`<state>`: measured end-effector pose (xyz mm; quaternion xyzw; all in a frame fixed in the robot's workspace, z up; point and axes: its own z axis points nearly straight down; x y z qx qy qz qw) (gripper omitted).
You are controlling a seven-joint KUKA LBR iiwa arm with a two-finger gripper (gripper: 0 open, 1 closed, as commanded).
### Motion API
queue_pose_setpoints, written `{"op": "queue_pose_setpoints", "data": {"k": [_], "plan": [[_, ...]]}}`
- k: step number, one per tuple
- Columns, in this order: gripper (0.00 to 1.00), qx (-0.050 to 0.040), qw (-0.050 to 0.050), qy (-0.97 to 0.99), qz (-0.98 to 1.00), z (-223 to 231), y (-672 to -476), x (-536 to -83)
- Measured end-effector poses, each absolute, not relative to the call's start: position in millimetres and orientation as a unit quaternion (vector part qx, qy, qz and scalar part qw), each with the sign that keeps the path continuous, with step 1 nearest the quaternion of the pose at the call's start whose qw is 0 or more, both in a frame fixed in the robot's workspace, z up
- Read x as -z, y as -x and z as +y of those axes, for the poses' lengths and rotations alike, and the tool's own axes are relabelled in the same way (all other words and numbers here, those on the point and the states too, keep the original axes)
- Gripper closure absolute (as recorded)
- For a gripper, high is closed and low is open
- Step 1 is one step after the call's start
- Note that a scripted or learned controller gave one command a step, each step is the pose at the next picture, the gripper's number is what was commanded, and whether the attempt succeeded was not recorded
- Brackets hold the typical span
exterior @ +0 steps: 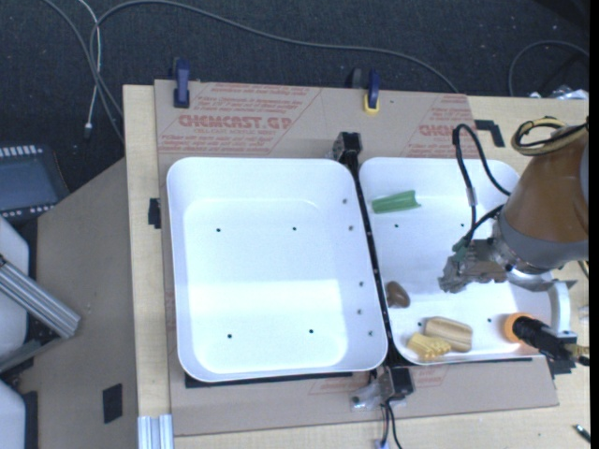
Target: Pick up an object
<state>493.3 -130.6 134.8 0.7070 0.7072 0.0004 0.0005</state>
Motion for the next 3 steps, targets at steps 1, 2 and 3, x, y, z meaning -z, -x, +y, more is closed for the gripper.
{"op": "queue_pose_setpoints", "data": {"k": [1,2,3], "plan": [[1.00,-0.0015,0.002,-0.707,0.707,-136.3,-487.8,-193.1],[1.00,-0.0016,0.002,-0.707,0.707,-131.1,-496.3,-240.8],[1.00,-0.0006,0.001,-0.707,0.707,-131.1,-496.7,-255.8]]}}
